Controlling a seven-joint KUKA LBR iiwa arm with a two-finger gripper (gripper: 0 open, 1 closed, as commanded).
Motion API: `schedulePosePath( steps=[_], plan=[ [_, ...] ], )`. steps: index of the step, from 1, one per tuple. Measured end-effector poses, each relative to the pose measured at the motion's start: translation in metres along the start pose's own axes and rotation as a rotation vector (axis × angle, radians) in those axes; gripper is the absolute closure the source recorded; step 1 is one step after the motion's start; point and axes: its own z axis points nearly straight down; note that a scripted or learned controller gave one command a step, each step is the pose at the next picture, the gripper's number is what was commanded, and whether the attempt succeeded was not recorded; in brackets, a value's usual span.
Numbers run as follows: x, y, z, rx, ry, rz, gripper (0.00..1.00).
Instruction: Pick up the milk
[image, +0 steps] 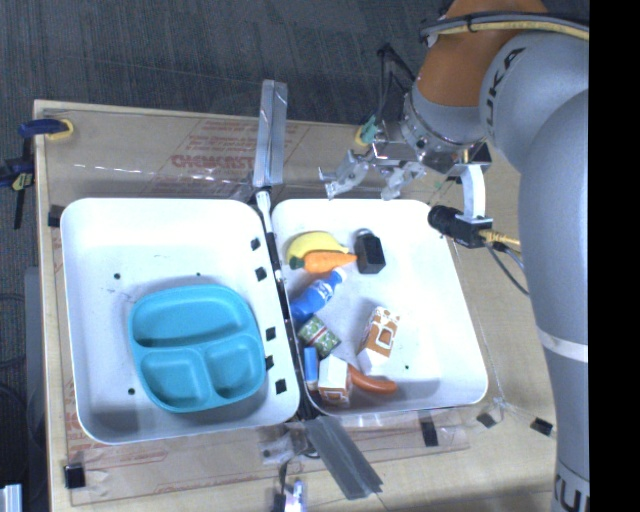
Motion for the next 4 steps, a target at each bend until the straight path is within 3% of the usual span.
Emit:
schedulePosePath(
  steps=[1, 2, 3, 4],
  plan=[
    [-0.046, -0.069, 0.068, -0.002, 0.001, -0.131, 0.00],
    [-0.071, -0.124, 0.186, -0.009, -0.003, -0.218, 0.00],
    [-0.085, -0.174, 0.187, -0.007, 0.001, 0.222, 0.00],
    [-0.085, -0.174, 0.177, -0.007, 0.000, 0.216, 1.00]
  ],
)
